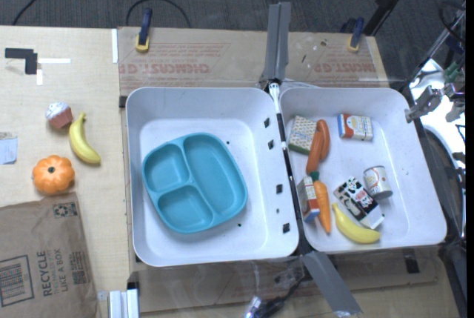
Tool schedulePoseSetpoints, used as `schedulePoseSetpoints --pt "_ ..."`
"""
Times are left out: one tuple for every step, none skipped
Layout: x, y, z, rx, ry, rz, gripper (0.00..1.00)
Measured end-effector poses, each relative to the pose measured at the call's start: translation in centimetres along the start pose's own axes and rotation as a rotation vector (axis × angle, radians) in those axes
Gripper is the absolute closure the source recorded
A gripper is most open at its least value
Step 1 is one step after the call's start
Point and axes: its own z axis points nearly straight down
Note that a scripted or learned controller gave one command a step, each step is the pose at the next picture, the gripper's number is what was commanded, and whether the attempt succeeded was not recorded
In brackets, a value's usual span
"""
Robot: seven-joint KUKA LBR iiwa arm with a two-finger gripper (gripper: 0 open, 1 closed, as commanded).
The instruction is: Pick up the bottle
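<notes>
1. Not started: claw [428, 103] sits at the right white plastic bin's [415, 231] far-right rim, nothing in it; how open, can't tell.
2. Slim red-orange bottle [318, 144] (prob. the target) lies well left of claw, in that bin w/ other items.
3. Left white bin [141, 183], farther left: blue divided plate [194, 181].

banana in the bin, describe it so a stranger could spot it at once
Of the two white bins, take the right bin and look along its edge nearest the camera. The banana lies there, just below a black-and-white carton and right of a carrot. It is the only yellow thing in that bin; the other banana lies on the bench left of both bins.
</notes>
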Motion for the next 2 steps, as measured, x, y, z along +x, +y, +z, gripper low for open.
schedulePoseSetpoints --pt "4.0 -4.6 -15.2 -0.002 -0.002 -0.272 0.0" --pt "16.3 -6.3 -3.0 0.0 0.0 -0.319 0.0"
